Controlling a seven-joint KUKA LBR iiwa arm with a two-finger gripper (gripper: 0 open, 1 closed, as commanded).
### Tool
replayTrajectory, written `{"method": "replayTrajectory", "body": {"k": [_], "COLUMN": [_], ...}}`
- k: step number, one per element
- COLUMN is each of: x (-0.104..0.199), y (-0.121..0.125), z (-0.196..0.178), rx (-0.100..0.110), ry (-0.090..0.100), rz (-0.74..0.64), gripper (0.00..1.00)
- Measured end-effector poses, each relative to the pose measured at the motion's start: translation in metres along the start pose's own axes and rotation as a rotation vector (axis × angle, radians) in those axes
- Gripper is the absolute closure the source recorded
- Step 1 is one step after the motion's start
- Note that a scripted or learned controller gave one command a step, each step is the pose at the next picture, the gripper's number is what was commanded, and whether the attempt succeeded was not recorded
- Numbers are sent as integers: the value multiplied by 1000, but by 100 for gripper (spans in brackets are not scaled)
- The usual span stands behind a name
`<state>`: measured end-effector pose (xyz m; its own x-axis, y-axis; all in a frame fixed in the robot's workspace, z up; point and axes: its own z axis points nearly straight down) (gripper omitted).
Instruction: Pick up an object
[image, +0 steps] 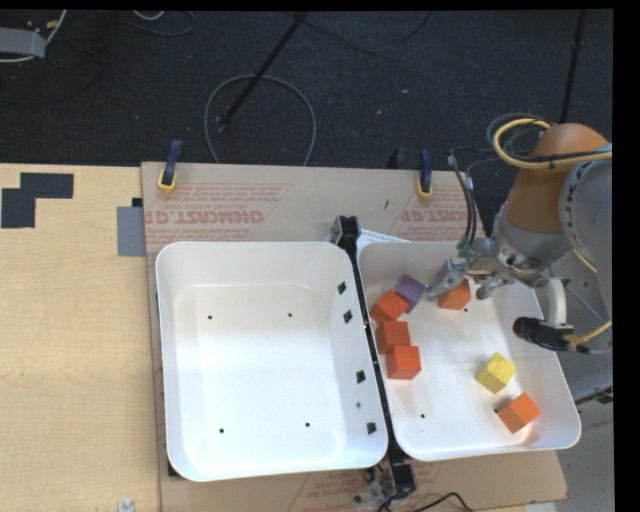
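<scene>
Background stuff only, placed off the gripper (466, 290). The right white bin (450, 405) sits right under it, and the left white bin (250, 246) is off to its left. A black strip (360, 330) runs along the seam where the 2 bins meet, a bit left of the gripper.

Both bins rest on a cardboard sheet (260, 205) with red mirrored print. 2 blue clamps pin its far edge, 1 just beyond the gripper (425, 175) and 1 far left (170, 168).

Further left is a light wooden benchtop (70, 350) with a grey patch (130, 230) and a black shape (35, 195). Beyond all that there's dark carpet with a looped cable (262, 110).
</scene>
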<state>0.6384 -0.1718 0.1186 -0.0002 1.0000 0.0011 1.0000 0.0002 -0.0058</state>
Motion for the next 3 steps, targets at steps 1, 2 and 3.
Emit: {"method": "replayTrajectory", "body": {"k": [1, 2, 3], "x": [-1, 0, 0], "y": [2, 1, -1], "z": [14, 8, -55], "rx": [-12, -5, -11], "ry": [-3, -1, -2], "rz": [0, 0, 1], "gripper": [0, 100, 100]}}
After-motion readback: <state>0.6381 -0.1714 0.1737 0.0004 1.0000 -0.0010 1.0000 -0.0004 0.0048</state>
